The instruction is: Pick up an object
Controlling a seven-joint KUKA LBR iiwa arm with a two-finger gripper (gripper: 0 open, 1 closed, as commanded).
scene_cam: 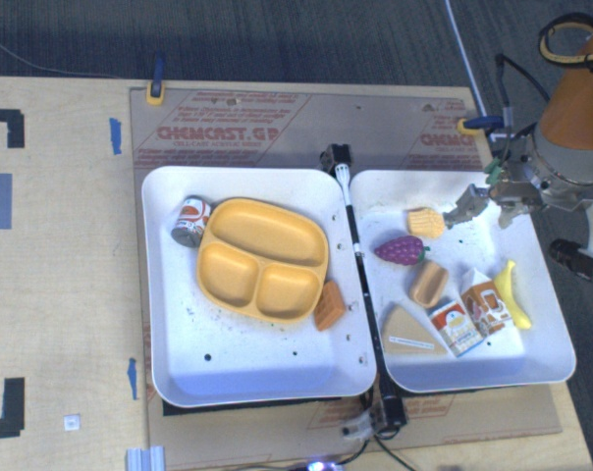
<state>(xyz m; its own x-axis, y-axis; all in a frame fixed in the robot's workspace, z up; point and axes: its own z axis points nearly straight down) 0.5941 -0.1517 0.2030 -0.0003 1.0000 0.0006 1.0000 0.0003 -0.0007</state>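
Over in the right bin [547, 366], the pickable things lie scattered: a corn cob [425, 224] at upper left, purple grapes [401, 250] just below it, a brown bread roll [429, 283] at centre, a banana [513, 292] along the right side, two small cartons [473, 315] beside it, and a tan wedge [406, 330] at the lower left. The end effector [485, 204] hovers at the bin's upper right, fingers spread wide, nothing between them, the corn cob just to its left. The grey arm with its orange band [574, 116] comes in from the frame's right edge. In the left bin [169, 361], a yellow divided tray [260, 259] fills the middle, with a small can [189, 220] touching its upper-left edge and an orange-brown piece [329, 306] at its lower right. Both bins sit on the table [61, 263].
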